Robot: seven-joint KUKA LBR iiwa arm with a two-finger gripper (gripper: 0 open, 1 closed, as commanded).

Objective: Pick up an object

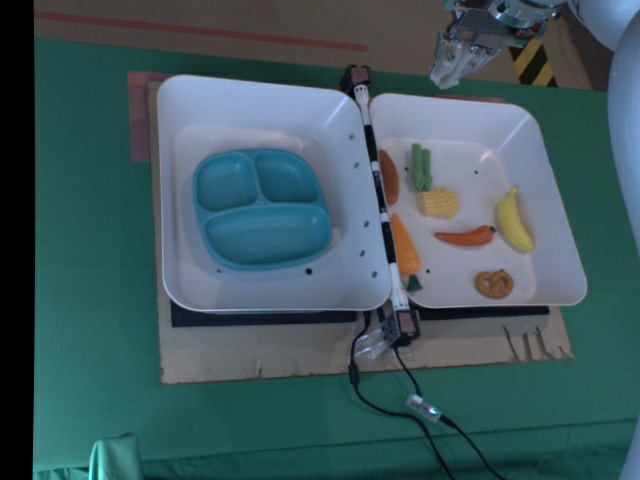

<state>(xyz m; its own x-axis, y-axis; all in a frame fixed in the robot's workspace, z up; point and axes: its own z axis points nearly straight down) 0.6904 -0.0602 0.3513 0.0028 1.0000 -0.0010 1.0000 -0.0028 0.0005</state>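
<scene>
The gripper (452,65) hangs above the far edge of the right bin (560,258), holding nothing; whether its jaws are spread or pressed together I cannot tell. In that bin lie a banana (514,220), red pepper (465,236), corn (438,203), pretzel (493,284), carrot (404,245) and green beans (421,166). The left bin (190,108) holds a teal divided plate (262,208).

Grey arm entering from the upper right, curved link running down the right side, wrist angled down and left, end effector (452,66) pale and metallic, hanging just beyond the far rim of the right bin (545,138), nothing between its fingers
</scene>
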